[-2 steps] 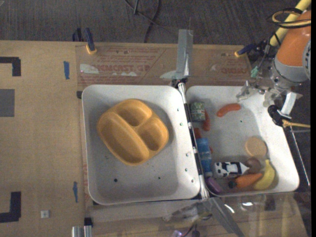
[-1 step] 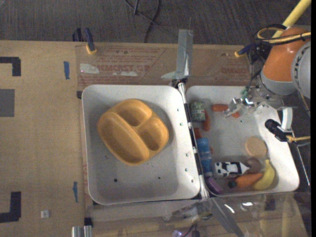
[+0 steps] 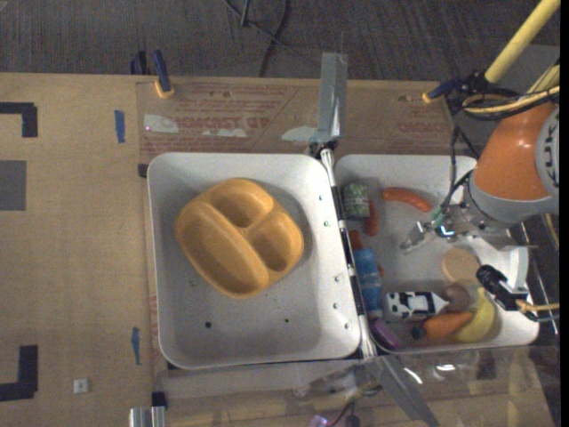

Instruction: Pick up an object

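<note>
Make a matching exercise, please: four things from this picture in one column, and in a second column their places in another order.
Things:
1. orange divided plate
2. green can
3. banana
4. tool

Places:
A. near corner of the right bin, by the carrot
B. above the middle of the right bin
C. left bin
D. far part of the right bin, at the divider

Pairs: 1-C, 2-D, 3-A, 4-B

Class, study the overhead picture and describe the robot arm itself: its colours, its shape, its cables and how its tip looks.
The grey arm with a rounded orange band enters from the right. Yellow and dark cables loop behind the band, near a slanted yellow rod. The limb narrows below the band to a small metallic gripper, whose thin silvery jaws taper toward the white right-hand bin.
</note>
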Motion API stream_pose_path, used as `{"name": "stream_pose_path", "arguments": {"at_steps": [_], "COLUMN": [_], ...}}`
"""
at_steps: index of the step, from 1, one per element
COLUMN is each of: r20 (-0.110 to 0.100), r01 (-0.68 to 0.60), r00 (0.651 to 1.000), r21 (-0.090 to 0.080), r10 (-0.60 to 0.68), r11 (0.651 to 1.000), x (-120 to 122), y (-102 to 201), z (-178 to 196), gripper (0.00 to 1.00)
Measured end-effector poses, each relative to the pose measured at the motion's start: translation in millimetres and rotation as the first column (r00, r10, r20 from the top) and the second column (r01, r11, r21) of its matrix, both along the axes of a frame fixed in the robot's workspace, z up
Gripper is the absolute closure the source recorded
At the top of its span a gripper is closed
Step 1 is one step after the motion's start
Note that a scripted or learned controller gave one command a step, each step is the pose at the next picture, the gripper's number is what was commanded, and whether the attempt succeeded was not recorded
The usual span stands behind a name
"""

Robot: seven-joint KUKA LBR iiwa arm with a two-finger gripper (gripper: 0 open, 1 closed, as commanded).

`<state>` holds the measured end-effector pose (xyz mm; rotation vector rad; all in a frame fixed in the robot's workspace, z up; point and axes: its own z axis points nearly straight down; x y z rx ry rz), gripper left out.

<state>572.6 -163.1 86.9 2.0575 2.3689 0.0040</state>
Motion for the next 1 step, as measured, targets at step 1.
{"name": "stream_pose_path", "arguments": {"at_steps": [1], "r20": [-0.004], "r01": [-0.023], "r00": [1.0], "r21": [0.0], "r10": [0.023], "r11": [1.0], "x": [95.5], "y": [-28.6], "z": [0.7], "gripper": [0.0]}}
